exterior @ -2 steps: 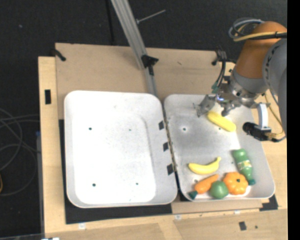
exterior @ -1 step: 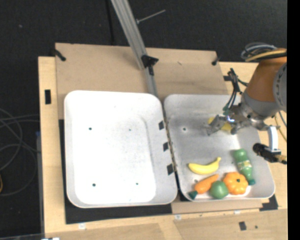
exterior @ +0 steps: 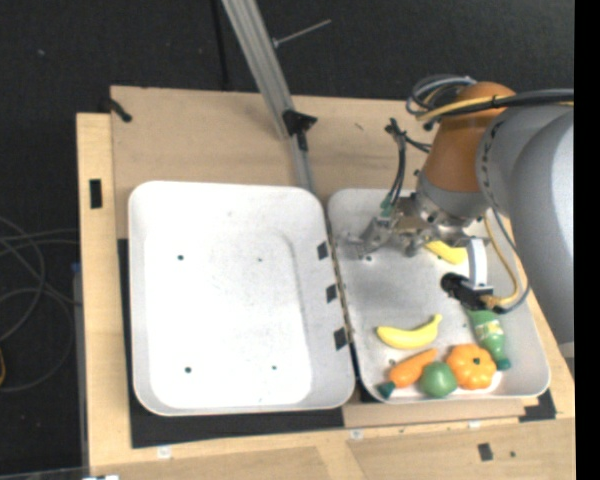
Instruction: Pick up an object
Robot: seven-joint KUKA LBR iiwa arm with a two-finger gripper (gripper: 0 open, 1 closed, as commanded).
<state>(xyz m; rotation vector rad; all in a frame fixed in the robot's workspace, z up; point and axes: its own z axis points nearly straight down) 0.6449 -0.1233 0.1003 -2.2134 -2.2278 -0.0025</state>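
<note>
Nearest me, the bench point(exterior: 220, 438) edge; left bin point(exterior: 220, 288) bare, right bin point(exterior: 380, 268) holding carrot point(exterior: 412, 368), banana point(exterior: 410, 334), green fruit point(exterior: 438, 380) and pumpkin point(exterior: 471, 365). Gripper point(exterior: 395, 236) hovers at the bin's far end. I'd drop squarely over the banana, which lies apart. Whether the fingers are spread I cannot tell; the wrist hides another yellow piece.

Two white bins side by side on a wooden bench point(exterior: 180, 148): left bin point(exterior: 225, 293), right bin point(exterior: 380, 288), touching along the middle edge. Black clips point(exterior: 332, 293) on that seam. Grey metal pole point(exterior: 260, 58) slants up from the bench's back edge. Loose cables point(exterior: 10, 268) on the dark floor, left of the bench.
</note>
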